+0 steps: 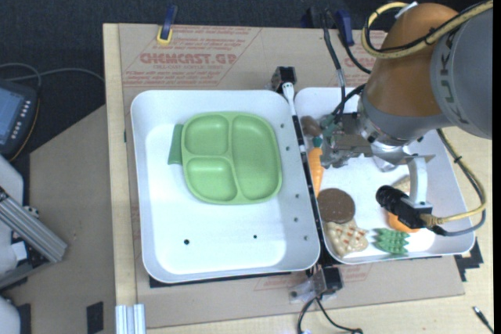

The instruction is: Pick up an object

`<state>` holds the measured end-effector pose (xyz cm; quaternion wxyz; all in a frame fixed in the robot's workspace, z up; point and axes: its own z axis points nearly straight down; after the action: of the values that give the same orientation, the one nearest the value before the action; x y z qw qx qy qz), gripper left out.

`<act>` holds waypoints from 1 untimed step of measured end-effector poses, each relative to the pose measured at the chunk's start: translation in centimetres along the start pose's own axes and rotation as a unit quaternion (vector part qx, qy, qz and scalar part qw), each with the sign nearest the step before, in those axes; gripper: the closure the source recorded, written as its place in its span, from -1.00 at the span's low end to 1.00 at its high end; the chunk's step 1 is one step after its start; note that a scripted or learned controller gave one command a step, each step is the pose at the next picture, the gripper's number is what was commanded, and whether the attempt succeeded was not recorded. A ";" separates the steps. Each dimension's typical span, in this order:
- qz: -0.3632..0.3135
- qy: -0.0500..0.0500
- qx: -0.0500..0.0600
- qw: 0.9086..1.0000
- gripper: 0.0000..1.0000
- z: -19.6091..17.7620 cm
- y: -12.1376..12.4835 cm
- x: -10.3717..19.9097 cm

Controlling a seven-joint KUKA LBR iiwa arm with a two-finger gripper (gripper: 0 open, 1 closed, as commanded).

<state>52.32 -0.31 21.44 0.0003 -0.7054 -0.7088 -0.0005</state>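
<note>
Robot arm w/ end effector low in right bin, grip state can't tell, above orange carrot by divider; crowding may cause a miss.

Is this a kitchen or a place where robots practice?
Probably a robot practice lab, not a kitchen. A big grey and orange arm reaches over two white bins on a cardboard-covered bench, and the food looks like toys. Cables trail around.
</note>
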 end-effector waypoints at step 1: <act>0.000 0.000 -0.001 1.000 1.00 -0.2 -0.1 4.7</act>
<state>52.23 4.34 21.63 0.0000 -0.7051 -0.7091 -0.0010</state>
